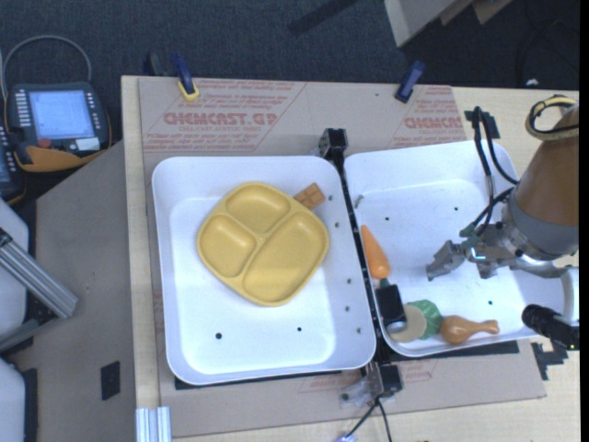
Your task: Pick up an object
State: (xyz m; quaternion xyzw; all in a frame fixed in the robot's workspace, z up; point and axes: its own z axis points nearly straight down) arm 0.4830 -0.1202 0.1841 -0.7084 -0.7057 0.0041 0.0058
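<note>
In the left bin (175, 274) on the surface, a yellow divided plate (263, 243) lies toward the far side, with a small brown block (310, 195) touching its far right edge. Along the right bin's (414, 178) left wall lies a carrot (374, 252), and at its near edge sit a green roll (423, 319) and a tan drumstick (467, 327), touching each other. The tool (449, 260) hangs over the middle of the right bin, fingers slightly apart, gripping nothing
</note>
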